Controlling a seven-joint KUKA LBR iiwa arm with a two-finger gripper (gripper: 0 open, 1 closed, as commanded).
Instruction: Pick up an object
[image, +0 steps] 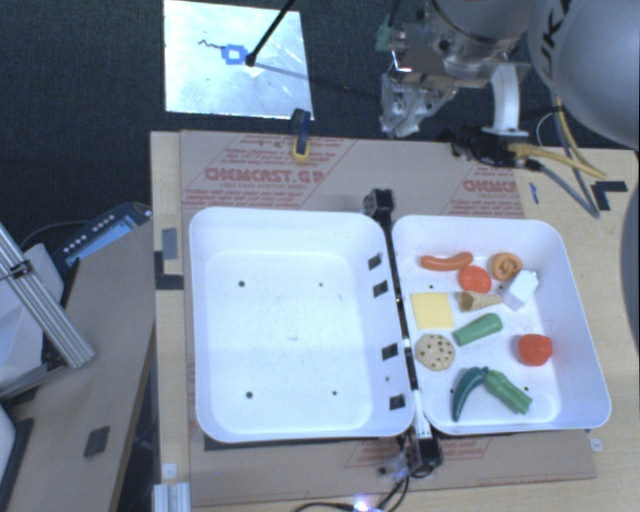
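Nearest us, at about five o'clock in the right bin (585, 385), we see a dark green curved pod (464, 390) touching a lighter green vegetable (508, 392); just beyond them lie a speckled cookie (435, 351) and, toward three o'clock, a red tomato (535, 348). Further in come a green cylinder (477, 328), a yellow cheese slice (432, 310), an orange-red round piece (475, 279), a small white block (520, 288) and, at the far side, an orange sausage (446, 262) and a curled pastry (505, 266). The left bin (215, 330) sits at nine o'clock beside it. Beyond both bins the board (330, 165) reads "CHEMCAST GP" in red — printed again, partly hidden, at one o'clock. Farthest, at twelve o'clock, the gripper (403, 110) hangs over the dark floor, well apart from every object; we cannot tell whether it is released or clenched — nothing shows between its tips.
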